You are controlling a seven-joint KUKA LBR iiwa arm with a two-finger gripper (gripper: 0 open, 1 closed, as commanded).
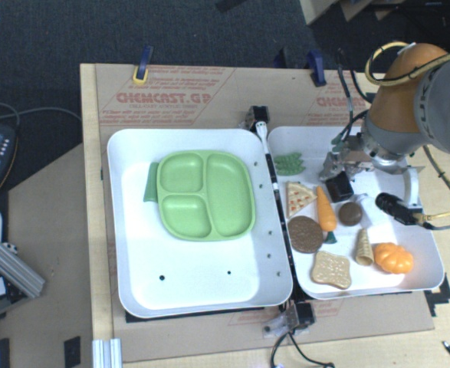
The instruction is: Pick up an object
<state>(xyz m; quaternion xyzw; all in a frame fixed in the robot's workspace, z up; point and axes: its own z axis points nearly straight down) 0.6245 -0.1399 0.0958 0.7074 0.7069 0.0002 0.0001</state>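
Arm low over the toy-food bin, right of frame.

From the overhead camera, the gripper [338, 181] hung just above the carrot [326, 208], probably lined up for a grab; I could not tell how its jaws stood, and nothing showed between them. Cookie [306, 234], cracker [331, 269] and pumpkin [394, 257] lay scattered in the right bin [431, 271]. A green tray [206, 194] sat in the left bin [133, 228].

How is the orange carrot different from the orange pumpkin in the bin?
The carrot is long and thin with a pointed shape; the pumpkin is round and squat. The carrot lies near the middle of the right bin, beside the waffle wedge; the pumpkin sits near the bin's lower right corner, next to the cone. Both are orange toy foods in the same bin.
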